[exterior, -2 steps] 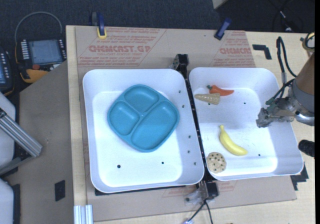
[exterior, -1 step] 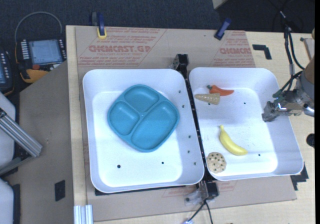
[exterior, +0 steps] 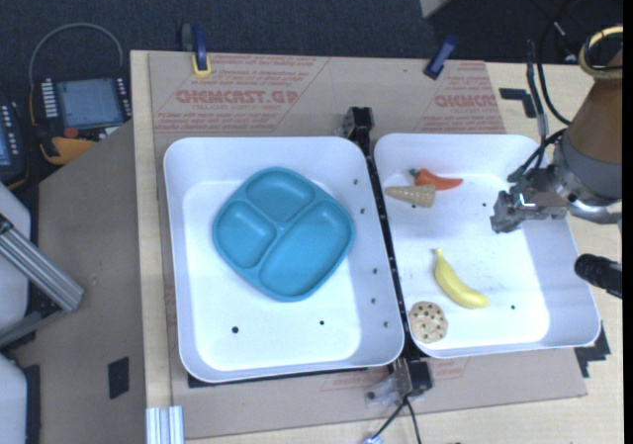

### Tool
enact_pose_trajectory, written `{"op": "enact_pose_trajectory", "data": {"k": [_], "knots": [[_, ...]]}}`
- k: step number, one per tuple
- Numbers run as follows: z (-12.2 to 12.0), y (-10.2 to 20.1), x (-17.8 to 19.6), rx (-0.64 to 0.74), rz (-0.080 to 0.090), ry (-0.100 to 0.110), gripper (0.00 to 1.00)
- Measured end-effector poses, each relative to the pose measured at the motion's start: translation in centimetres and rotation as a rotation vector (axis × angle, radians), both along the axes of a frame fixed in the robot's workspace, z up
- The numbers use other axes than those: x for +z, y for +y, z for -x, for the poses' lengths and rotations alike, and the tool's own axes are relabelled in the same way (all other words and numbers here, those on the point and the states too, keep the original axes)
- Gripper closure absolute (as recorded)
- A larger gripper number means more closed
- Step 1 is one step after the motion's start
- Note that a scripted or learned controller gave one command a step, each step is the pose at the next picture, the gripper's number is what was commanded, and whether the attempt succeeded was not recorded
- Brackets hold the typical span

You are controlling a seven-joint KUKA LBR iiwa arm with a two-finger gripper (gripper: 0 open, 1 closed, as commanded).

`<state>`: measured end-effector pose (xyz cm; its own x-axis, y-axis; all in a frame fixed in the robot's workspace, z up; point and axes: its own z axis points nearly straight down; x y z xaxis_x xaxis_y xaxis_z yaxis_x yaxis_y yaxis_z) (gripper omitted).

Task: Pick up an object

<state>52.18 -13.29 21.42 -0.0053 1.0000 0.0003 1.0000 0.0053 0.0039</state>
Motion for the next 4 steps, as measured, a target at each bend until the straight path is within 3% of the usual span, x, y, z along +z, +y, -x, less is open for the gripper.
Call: {"op": "enact_pose_trajectory", "data": {"k": [3, 4], "knots": [[-5.1, 15.7, 2.5, -0.003, 0.0, 0.002, 1.0], [-6.8, 19.7, 1.3, -0.001, 0.0, 0.002, 1.0]]}}
